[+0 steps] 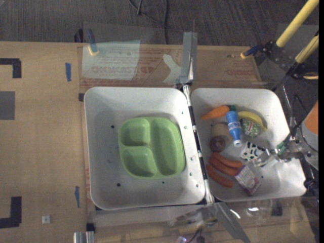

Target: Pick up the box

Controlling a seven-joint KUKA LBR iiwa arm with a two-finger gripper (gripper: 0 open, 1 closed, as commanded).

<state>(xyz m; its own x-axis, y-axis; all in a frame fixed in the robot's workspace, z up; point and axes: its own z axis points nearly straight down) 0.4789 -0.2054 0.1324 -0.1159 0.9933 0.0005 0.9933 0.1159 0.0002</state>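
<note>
The box (248,179) is a small pinkish carton lying tilted near the front of the right bin (283,186), just right of the sausages. My gripper (265,158) reaches in from the right and hovers low over the bin, a little behind and to the right of the box. It sits next to a black-and-white patterned item (251,150). I see nothing clearly held in it.
The right bin also holds a carrot (216,112), a blue bottle (233,127), a banana (252,117), a brown roll (219,137) and red sausages (223,168). A green divided tray (151,147) lies in the left bin (101,110). A metal divider (194,151) separates the bins.
</note>
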